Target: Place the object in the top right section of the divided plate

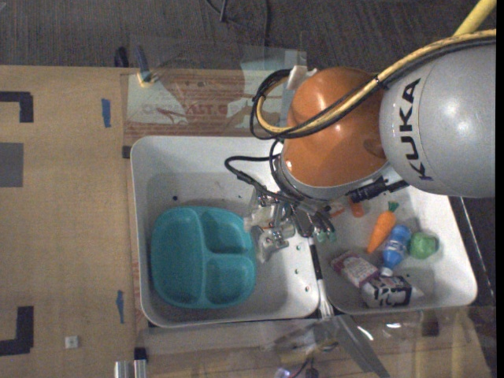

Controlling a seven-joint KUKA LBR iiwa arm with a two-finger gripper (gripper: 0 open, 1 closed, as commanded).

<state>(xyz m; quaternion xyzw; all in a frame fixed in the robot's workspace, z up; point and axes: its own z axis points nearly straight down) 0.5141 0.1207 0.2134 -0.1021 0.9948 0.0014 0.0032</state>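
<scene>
My claw [272, 231] hangs just right of the teal divided plate [203, 256]; I cannot tell its state. The likeliest object, the toy carrot [383, 225], lies in the right bin: light, stiff, slippery, so grasp it mid-body.

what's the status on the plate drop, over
Gripper low at the right edge of the teal divided plate in the left bin, grip unclear. Plate sections look bare. Carrot, bottle and others in right bin.
</scene>
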